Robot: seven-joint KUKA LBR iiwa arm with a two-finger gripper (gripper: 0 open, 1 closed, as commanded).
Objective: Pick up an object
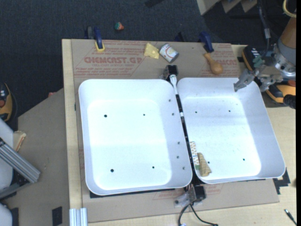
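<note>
- In the right bin (pixel 235 126), I see one candidate: a small tan object (pixel 203 164) lying against the left wall, near the front corner, long axis running roughly front to back.
- My gripper (pixel 245 80) hangs over that bin's far right rim, so the object lies well apart, diagonally toward the near left.
- Jaw state: I cannot tell; the view is too coarse there.

"CHEMCAST GP" on brown board (pixel 113 59)
</note>
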